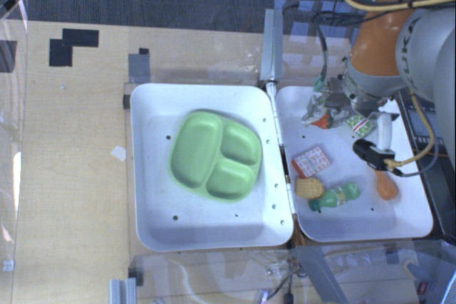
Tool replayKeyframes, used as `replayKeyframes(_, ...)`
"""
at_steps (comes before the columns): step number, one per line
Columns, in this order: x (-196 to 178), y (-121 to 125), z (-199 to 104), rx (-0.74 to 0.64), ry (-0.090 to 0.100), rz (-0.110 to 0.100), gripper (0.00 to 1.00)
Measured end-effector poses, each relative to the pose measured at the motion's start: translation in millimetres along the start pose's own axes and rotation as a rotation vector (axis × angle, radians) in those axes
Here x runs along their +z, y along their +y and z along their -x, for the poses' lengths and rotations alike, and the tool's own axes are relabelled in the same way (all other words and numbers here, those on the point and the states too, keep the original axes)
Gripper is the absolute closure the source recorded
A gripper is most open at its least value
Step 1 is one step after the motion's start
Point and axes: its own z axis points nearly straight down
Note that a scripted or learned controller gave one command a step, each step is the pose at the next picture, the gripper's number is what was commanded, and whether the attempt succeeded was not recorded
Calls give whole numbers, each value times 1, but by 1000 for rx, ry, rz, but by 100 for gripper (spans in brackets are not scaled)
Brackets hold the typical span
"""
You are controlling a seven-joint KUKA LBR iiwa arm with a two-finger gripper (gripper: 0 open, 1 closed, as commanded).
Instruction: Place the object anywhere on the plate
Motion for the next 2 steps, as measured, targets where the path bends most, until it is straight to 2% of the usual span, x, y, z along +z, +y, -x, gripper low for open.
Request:
replayKeyframes(1, 1, -28, -79, -144, 0, -3, 100)
replayKeyframes(2, 1, -28, -79, -143, 0, -2, 0)
